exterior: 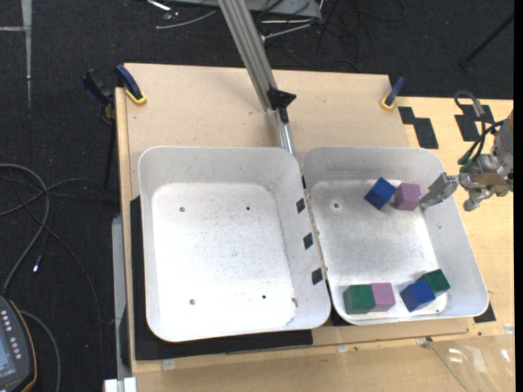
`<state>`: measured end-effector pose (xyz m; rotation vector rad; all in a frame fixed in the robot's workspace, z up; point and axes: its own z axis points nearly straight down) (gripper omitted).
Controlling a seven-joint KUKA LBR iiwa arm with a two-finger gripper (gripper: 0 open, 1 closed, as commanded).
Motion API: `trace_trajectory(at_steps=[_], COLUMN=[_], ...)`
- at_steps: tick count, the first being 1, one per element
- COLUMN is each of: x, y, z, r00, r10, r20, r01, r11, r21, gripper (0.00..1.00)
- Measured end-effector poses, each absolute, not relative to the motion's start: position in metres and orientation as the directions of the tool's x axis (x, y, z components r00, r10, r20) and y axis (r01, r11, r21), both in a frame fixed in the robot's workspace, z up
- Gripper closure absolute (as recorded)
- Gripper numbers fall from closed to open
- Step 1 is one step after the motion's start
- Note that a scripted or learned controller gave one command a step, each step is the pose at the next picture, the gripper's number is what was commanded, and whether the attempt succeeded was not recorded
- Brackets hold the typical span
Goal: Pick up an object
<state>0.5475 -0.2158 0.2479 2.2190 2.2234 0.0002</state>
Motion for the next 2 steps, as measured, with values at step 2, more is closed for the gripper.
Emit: trace_trajectory(at_steps=[2], x=[0.65], y=[-0.198], z=[0.13], r00=[0.001], r10=[1.0], r20=[-0.004], r01=[1.0], r11=[-0.001], r21=[0.011], gripper=[0.0])
